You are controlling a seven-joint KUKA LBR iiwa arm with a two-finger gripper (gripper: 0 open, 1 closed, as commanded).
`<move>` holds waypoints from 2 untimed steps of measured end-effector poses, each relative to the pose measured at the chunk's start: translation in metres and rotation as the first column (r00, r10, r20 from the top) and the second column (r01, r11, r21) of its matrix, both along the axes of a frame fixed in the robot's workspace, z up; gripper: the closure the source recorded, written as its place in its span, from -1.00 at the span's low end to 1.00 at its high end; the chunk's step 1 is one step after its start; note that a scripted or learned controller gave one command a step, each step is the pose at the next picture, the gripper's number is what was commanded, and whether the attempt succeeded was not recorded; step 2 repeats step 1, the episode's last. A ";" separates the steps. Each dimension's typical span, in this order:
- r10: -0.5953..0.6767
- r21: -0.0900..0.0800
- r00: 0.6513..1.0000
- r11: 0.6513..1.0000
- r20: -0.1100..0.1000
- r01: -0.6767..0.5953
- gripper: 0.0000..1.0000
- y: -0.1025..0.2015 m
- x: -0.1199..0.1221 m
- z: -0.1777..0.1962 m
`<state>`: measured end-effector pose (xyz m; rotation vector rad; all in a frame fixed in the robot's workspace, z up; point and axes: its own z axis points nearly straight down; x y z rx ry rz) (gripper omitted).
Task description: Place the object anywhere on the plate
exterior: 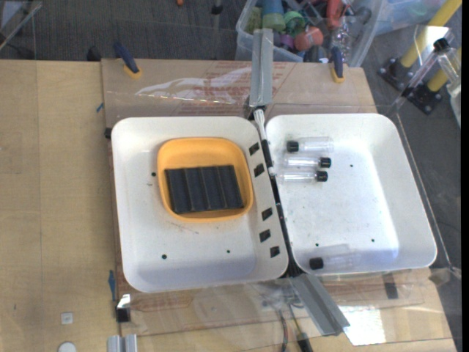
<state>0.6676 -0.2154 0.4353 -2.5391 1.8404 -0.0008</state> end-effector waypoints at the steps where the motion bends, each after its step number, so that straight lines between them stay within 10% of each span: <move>1: 0.299 -0.001 0.954 0.954 0.002 -0.299 1.00 0.002 0.000 0.000; 2: 0.299 -0.001 0.954 0.954 0.002 -0.299 1.00 0.002 0.000 0.000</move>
